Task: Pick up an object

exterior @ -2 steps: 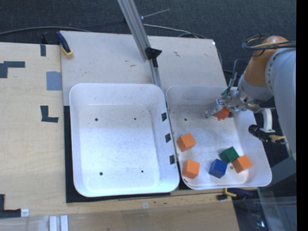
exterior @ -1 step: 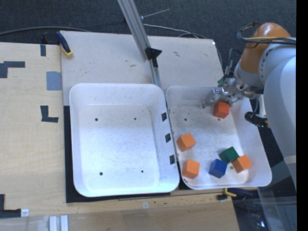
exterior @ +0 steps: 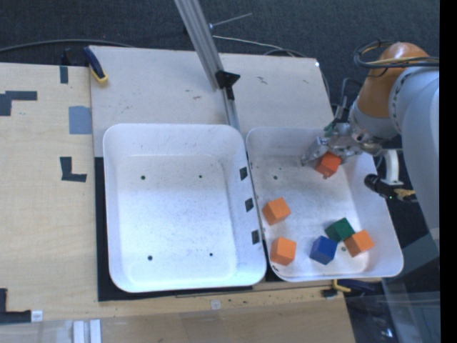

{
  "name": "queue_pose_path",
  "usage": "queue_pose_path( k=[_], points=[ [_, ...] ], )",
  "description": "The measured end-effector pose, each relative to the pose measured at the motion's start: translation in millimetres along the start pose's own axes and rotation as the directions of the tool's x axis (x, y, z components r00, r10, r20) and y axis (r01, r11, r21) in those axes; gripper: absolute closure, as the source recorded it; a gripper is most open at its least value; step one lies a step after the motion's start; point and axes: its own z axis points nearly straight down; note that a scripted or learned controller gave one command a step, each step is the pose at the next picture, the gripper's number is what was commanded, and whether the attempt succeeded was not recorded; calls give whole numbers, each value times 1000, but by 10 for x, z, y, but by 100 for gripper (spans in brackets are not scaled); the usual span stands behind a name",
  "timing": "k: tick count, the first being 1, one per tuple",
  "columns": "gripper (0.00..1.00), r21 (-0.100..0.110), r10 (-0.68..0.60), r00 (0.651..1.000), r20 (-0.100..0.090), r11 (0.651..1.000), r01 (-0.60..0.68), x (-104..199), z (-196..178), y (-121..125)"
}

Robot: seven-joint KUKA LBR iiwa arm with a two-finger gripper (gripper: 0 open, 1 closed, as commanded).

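one camera | up high over the bench [exterior: 43, 191] | looks down at a slant | both white bins [exterior: 178, 277] mid-frame | arm [exterior: 400, 91] at right edge

- The two-finger gripper [exterior: 327, 157] hangs over the far part of the right white bin [exterior: 371, 266], an orange block [exterior: 328, 165] at its fingertips.
- Nearer than the gripper lie four more blocks: an orange cube [exterior: 276, 210], another orange cube [exterior: 283, 251], a blue cube [exterior: 323, 250] and a green cube [exterior: 340, 229].
- A third orange cube [exterior: 358, 242] touches the green cube's right.
- The left white bin [exterior: 171, 206] sits to the gripper's left.

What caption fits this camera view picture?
Gripper holds an orange block over the right bin.
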Motion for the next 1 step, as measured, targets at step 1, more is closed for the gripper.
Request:
queue_pose_path(
  k=[1],
  points=[
    [100, 1, -2, 1000, 0, 1000, 2, 9, -93, 8]
  ],
)
